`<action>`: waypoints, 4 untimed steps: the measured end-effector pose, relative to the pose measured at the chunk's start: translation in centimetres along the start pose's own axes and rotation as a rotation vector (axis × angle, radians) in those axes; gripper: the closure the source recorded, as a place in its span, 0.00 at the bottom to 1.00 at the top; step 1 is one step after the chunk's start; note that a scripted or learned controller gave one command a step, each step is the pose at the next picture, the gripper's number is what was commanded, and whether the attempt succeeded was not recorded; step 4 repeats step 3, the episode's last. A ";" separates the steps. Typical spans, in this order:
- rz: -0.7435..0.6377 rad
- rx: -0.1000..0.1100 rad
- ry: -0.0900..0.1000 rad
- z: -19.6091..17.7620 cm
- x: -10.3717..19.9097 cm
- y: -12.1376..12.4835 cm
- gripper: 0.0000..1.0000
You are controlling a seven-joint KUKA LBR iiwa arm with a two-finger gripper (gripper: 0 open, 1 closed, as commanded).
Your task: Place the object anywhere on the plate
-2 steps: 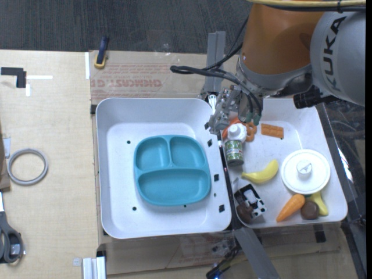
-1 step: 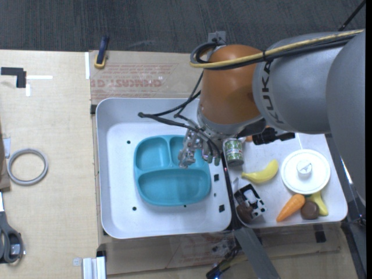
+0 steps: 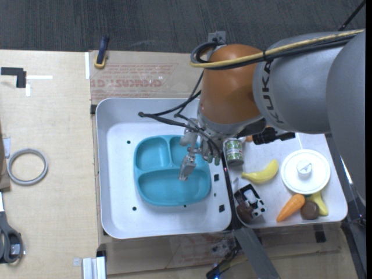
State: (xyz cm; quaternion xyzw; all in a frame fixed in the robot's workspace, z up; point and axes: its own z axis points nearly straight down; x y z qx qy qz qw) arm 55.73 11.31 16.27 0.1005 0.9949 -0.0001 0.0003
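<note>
Our hand [image 3: 189, 166] hangs low over the blue divided plate [image 3: 172, 170] in the left bin [image 3: 113, 173]; whether it grips anything, we cannot tell. We judge this the placing step, though the object stays unidentified. Alongside lie a glossy banana [image 3: 261, 172], tapered carrot [image 3: 289, 207] and small can [image 3: 233, 151].

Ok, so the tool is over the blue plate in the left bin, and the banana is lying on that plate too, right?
Not quite. The tool is over the blue plate in the left bin, but the banana is not on it. The camera view shows the banana in the right bin, beside the white lid.
</note>
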 end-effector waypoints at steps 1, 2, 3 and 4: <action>0.003 -0.001 -0.002 -0.9 -0.1 0.0 1.00; -0.221 -0.001 -0.005 -3.0 -9.9 0.1 1.00; -0.364 -0.001 -0.006 -12.6 -11.6 -5.4 1.00; -0.364 -0.001 -0.006 -12.6 -11.6 -5.4 1.00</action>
